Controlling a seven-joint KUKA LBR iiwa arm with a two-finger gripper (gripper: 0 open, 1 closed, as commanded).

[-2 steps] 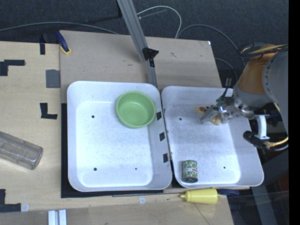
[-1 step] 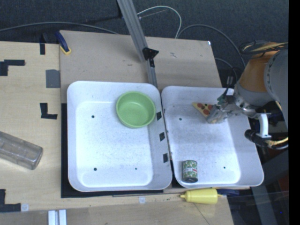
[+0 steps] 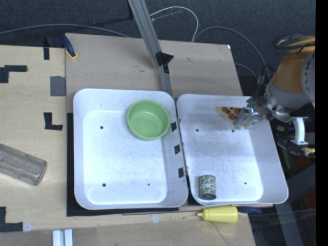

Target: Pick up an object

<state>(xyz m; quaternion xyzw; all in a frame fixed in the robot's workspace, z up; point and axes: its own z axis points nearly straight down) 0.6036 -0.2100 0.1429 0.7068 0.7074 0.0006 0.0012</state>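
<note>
We count two shallow white bins side by side on the bench, the left bin (image 3: 87,188) and the right bin (image 3: 266,183), their inner rims touching along the middle. In the left bin we see one thing, a green bowl (image 3: 148,119), sitting upright near its far right corner. In the right bin we count two things: a small green can (image 3: 207,186) near the front edge, towards the bin's left side, and a flat pizza-slice toy (image 3: 228,111), yellow with red spots, lying at the far edge. The can and the slice are well apart from each other. The single arm (image 3: 292,81) comes in from the right, and its gripper (image 3: 242,119) hangs low over the far right part of the right bin, just beside the slice and at its right end. The picture is too blurred there for us to tell how the gripper stands or whether it touches the slice. Outside the bins we count one yellow bottle (image 3: 221,214) lying on its side on the bench just in front of the right bin, one clear plastic container (image 3: 20,164) lying on its side at the left of the bench, and one grey pole (image 3: 146,27) slanting across the back of the bench towards the seam between the bins.
</note>
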